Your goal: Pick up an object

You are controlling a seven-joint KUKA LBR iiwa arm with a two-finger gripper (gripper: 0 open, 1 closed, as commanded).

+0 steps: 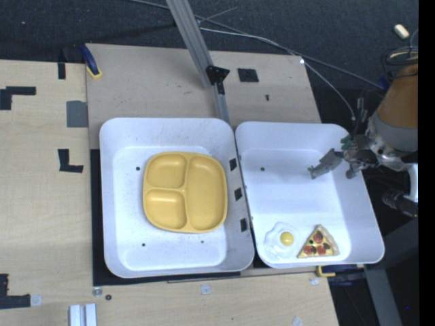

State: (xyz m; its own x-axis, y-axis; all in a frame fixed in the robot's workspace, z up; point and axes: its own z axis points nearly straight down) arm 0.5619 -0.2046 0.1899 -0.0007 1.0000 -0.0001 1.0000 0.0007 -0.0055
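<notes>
Claw (338, 164) sits at right-centre of the frame, over the right edge of the right bin (353, 202); two dark grey fingers spread wide apart, one (324, 164) angled out left over the bin floor, the other shorter, nearer the wrist; nothing between them, no contact visible with any object; orange band of the arm (401, 100) at the far right edge.

Pickable items are low in the right bin, well apart from the claw: fried egg toy (281, 239), glossy white blob with a round yellow yolk; just beside it to the right a pizza slice toy (319, 243), triangular, tan crust, red and dark toppings.

Left bin (122, 182) holds a yellow plate (185, 191), smooth plastic, rounded square, three compartments; both bins shallow, white, rounded corners; bench (41, 202) is pale wood with dark tape marks.
</notes>
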